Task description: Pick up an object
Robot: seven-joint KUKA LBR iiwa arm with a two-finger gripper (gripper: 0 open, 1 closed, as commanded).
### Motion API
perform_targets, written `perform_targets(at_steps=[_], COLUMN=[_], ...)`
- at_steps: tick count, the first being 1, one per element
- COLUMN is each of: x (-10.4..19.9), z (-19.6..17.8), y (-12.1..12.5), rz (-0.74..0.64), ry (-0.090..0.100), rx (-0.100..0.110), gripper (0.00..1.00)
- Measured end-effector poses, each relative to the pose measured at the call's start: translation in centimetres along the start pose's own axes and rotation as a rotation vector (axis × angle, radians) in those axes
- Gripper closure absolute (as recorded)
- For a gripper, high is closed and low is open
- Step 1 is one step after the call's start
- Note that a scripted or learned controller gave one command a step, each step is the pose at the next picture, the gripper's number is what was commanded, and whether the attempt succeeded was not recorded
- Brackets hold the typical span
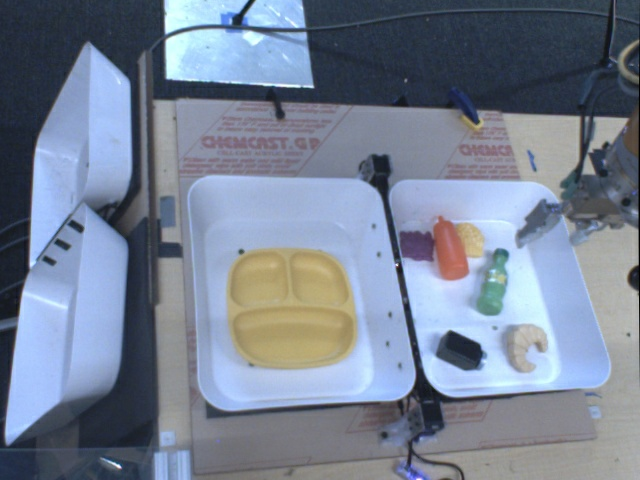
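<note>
The right bin holds several small items: an orange bottle, a yellow lump behind it, a purple block, a green bottle, a black box and a tan croissant. My gripper hovers over the bin's far right corner, right of the yellow lump and the green bottle. Its fingers are spread apart, so it is open, with nothing between them.
A yellow divided tray lies in the left bin. A hinge strip runs between the bins. White housings stand at the left, and cables cross the dark floor behind the bench.
</note>
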State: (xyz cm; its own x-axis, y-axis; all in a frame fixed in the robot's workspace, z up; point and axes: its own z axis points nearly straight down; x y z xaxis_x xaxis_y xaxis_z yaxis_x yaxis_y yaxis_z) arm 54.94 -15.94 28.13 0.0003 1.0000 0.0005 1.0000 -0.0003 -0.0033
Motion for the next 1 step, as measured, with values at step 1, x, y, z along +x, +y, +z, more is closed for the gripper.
perform_targets(at_steps=[1], x=[0.01], z=[-0.20], y=[0.07], rz=[-0.001], ry=[-0.001], rx=[-0.004], gripper=[0.00])
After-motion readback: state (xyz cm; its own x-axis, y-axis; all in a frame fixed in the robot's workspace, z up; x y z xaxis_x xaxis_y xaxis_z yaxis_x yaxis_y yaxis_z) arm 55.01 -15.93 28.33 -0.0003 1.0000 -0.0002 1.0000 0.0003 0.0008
